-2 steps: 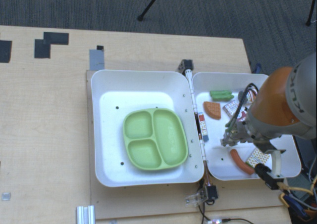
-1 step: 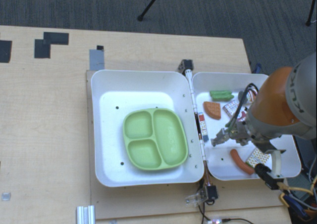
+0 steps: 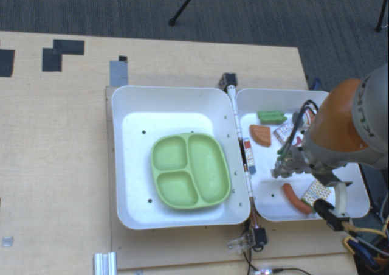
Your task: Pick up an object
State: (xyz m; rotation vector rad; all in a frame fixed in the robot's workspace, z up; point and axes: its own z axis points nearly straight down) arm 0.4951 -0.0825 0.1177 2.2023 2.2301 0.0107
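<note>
Hovering over the right bin, the gripper, finger state unclear, is nearing the sausage; descent seems next.

The arm covers much of the right bin, hiding its far right wall and part of its floor. The gripper sits under the wrist, and its fingers are too small and shadowed to read. A patterned packet is half hidden beneath the arm; another packet near the cables is partly masked, its print illegible. The arm's upper body is cut off by the right edge. The label on the divider is too small to read.
</note>
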